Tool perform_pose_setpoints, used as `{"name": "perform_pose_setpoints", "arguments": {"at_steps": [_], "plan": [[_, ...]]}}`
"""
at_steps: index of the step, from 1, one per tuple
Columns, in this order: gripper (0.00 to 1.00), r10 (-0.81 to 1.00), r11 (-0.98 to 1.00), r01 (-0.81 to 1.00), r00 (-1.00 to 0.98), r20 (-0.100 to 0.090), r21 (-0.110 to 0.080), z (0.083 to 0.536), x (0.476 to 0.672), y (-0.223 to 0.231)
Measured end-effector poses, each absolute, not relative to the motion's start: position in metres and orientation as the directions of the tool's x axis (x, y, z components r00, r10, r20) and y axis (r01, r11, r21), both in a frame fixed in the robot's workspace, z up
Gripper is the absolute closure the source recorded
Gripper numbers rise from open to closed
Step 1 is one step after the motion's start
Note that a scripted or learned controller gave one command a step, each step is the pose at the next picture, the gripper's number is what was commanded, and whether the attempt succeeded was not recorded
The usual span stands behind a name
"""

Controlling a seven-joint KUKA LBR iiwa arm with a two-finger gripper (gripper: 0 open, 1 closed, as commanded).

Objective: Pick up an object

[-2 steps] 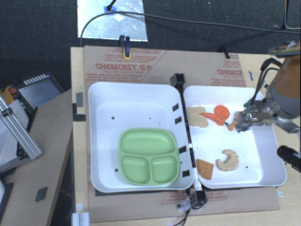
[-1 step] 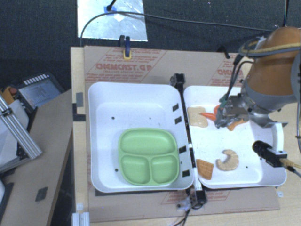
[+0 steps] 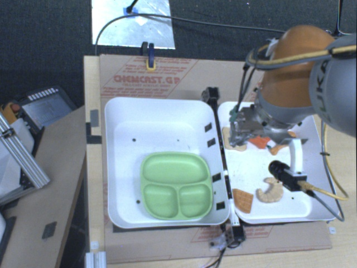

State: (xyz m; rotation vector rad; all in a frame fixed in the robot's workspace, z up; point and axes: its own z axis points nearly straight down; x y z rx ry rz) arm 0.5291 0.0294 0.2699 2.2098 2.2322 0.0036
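Here, one green tray (image 3: pixel 175 184), two white bins (image 3: pixel 120 149).

Tabletop (image 3: pixel 67 149) is light tan wood, covered in the middle by a flattened cardboard sheet (image 3: pixel 162 77) with red print. Beyond its far edge, dark speckled floor (image 3: pixel 44 32). On the floor a shiny metal plate (image 3: pixel 134 15), blue tape on it, with a black cable (image 3: pixel 223 24) running across. Far left: a slanted aluminium rail (image 3: pixel 22 155) and a dark boxy device (image 3: pixel 42 108). Lighting even, soft shadows.
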Motion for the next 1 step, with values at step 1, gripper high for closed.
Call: {"name": "perform_pose_setpoints", "arguments": {"at_steps": [1], "plan": [[1.00, 1.000, 0.009, 1.000, -0.009, 0.001, 0.003, 0.2652, 0.5500, 0.0803]]}}
